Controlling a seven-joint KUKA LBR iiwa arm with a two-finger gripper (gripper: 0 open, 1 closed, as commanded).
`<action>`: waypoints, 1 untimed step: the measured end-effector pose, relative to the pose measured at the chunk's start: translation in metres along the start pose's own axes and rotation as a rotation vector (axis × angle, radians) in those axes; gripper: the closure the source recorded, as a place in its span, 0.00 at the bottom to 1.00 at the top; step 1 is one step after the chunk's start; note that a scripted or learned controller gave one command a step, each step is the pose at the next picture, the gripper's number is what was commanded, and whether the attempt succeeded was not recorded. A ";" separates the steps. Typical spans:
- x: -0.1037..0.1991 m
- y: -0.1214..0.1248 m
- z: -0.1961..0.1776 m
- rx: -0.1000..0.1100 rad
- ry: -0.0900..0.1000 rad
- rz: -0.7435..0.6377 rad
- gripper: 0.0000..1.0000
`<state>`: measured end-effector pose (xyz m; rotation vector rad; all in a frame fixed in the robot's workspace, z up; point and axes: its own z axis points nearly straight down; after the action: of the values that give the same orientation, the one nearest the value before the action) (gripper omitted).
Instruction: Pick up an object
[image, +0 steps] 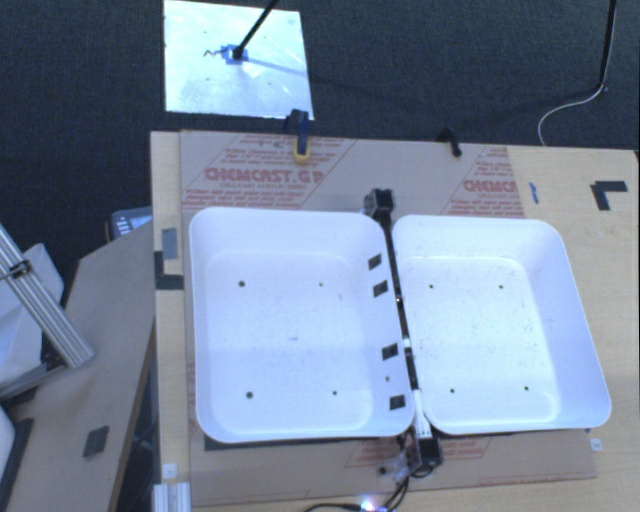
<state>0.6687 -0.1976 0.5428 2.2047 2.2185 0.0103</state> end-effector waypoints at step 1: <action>0.061 -0.002 0.161 0.026 0.010 -0.003 1.00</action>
<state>0.6682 -0.1378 0.3817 2.2202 2.2398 -0.0076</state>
